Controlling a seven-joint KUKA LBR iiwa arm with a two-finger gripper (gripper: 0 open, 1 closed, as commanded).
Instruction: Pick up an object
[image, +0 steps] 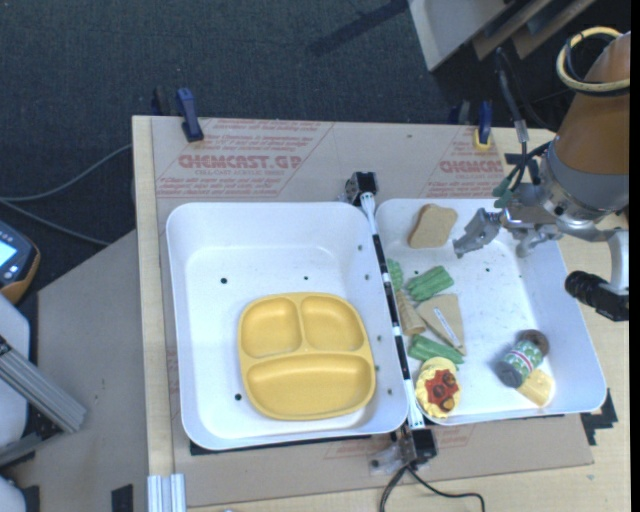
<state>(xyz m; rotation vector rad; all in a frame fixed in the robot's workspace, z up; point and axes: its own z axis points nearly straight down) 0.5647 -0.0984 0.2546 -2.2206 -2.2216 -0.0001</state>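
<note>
The right bin (560, 300) holds several small items. A tan bread slice (431, 226) lies at its far left corner. Green pods (430, 282) lie below it, then a tan wedge (444, 320) and another green piece (437, 349). A red and yellow pizza slice (439, 388) sits at the near left corner. A small can (522, 358) lies on its side beside a yellow piece (541, 387) at the near right. My gripper (477, 233) hangs over the far part of this bin, just right of the bread slice, with nothing seen in it.
The left bin (200, 250) carries a yellow divided plate (305, 355). A black rail (385, 290) runs where the two bins meet. The arm's orange band (595, 130) and grey wrist (560, 205) cover the right bin's far right corner. Blue clamps (187, 112) hold the board's back edge.
</note>
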